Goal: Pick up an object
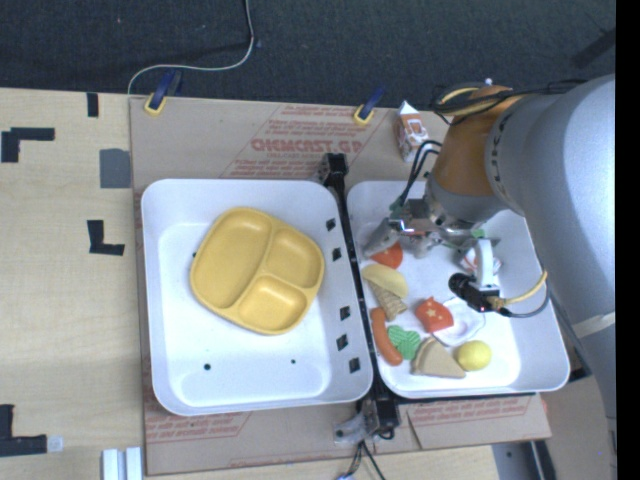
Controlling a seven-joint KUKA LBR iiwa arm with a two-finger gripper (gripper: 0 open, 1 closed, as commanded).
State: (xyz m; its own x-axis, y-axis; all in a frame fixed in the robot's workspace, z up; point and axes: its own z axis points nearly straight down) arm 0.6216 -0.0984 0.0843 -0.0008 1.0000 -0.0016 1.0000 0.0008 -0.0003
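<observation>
Reaching into the right bin [530, 368] from above, your tool [405, 230] hangs low over the toy food, its jaws parted and gripping nothing. You'll find the orange-red piece [388, 257] just below its tips, likely the pick (a guess). Beyond lie a red pepper [434, 314], a lemon [473, 354] and, across the divider, a yellow sectioned plate [258, 268] in the left bin [170, 368].

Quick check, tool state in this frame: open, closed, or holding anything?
Tool: over the right bin, just above the orange toy food piece; open or closed cannot be told, and nothing is seen held.
</observation>
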